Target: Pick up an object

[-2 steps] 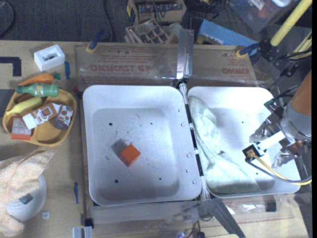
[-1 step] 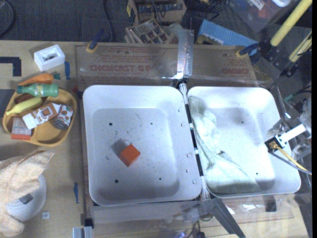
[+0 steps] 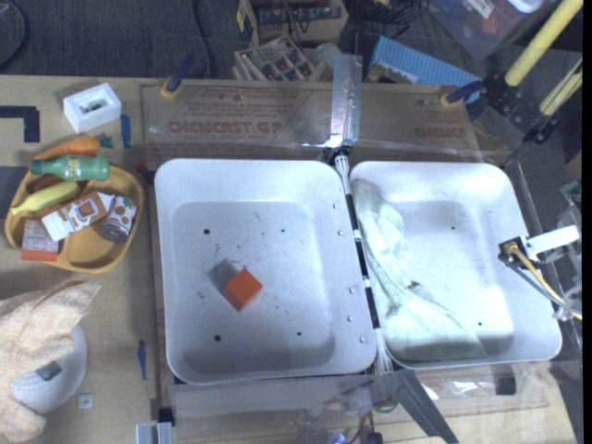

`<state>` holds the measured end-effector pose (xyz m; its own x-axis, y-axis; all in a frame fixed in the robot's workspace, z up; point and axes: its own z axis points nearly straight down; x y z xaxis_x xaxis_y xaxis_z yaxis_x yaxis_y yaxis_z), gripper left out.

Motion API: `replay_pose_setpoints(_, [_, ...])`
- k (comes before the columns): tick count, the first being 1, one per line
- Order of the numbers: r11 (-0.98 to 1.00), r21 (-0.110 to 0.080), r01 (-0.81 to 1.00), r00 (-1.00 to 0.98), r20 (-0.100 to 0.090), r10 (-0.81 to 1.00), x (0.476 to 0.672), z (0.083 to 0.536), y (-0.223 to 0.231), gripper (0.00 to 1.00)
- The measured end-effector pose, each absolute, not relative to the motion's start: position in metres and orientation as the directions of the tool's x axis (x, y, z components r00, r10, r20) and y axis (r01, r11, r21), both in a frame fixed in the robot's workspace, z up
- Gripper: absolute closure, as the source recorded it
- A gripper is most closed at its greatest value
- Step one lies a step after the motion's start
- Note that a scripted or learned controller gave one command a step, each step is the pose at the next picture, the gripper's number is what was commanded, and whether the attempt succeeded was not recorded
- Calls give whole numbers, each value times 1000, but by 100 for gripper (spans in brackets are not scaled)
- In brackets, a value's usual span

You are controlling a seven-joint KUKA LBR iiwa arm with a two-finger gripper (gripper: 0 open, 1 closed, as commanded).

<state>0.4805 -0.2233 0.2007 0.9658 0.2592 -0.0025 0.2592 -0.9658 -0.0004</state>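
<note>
camera view looks down at a slant on the two white bins, and the jaws themselves cannot be made out, so whether they are wide or narrow cannot be told. at the right edge, beside the right bin [image 3: 518, 322], sits a small white piece with yellow and dark cables [image 3: 536, 262] trailing from it; what it belongs to is unclear.

inside the right bin a crumpled pale cloth [image 3: 388, 248] lies along the left wall and stretches toward the near side, with a faint sheen across the floor next to it.

the left bin [image 3: 176, 202] touches the right bin along the shared middle rim. an orange block [image 3: 244, 289] lies on its floor, a little left of centre and toward the near side, with a grey shadow-like patch just beside its upper left corner. nothing touches the block.

out on the bench [image 3: 55, 91], left of the bins, a yellow bowl [image 3: 92, 257] holds a green bottle [image 3: 72, 168], a banana and small cartons. a white box [image 3: 92, 106] stands behind it, and a beige cloth [image 3: 42, 326] lies in front.
</note>
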Motion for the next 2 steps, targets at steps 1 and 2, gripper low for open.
replay_pose_setpoints(1, [-974, -1, 225, 974, -2, 225, 502, 276, -223, 0])
replay_pose_setpoints(2, [-966, -4, 259, 966, -2, 259, 479, 113, -223, 0])
